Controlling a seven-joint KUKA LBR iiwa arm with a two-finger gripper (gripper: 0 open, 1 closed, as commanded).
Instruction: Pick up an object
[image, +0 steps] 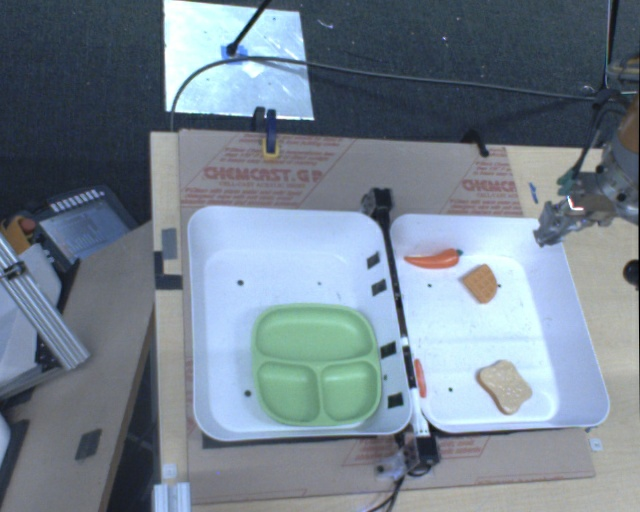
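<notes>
Camera view: left bin (215, 250) holds a green divided plate (316, 365) at its 6 o'clock. Right bin (575, 330) holds a carrot (433, 260) at 11 o'clock, a cracker (481, 283) near 12, and a toast slice (504, 386) at 5. Gripper (552, 228) hangs over the rim at 1 o'clock, nothing in it; finger state: cannot tell. Risk: a descent here clips the wall. Bin centre is open.

Smooth white plastic in both bins (300, 235), slightly glossy. Matt green plastic for the divided plate (316, 364). Shiny orange on the toy chilli (432, 260). Rough, crumb-like tan on the two bread pieces (504, 386). Printed brown cardboard (330, 165) beneath, pale wood bench (110, 330).
</notes>
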